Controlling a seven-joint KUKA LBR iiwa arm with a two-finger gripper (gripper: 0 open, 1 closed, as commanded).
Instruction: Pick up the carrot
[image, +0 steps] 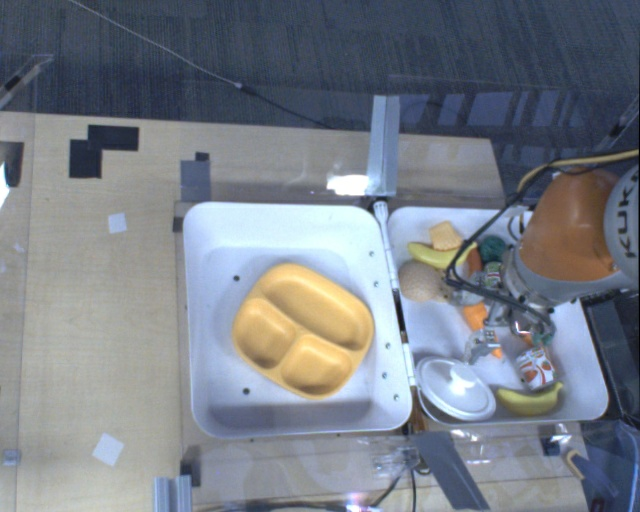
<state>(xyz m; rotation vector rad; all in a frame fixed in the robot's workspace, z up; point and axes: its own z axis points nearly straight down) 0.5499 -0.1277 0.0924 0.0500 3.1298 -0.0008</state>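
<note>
- Carrot (476, 316) first: you find it as a small orange piece in the right bin (590, 345), near the middle, just beside the claw (497, 325) and under the arm's wrist.
- You cannot tell from this view whether the claw is released or clenched; its metal parts blur together, and nothing clearly sits between them.
- Your arm (570, 240) covers the right bin's upper right part, leaving little room there.
- Around the carrot you have a crowd: a banana (432, 257) and a beige round thing (421, 284) toward the left wall, a white bowl (455, 389) at the near left corner, a second banana (528, 399) along the near edge, a red and white can (536, 369) just above it.
- Your left bin (205, 300) holds a yellow divided plate (302, 328) at its centre, with bare floor along all four walls.
- The tabletop (90, 330) lies broad to the left.
</note>
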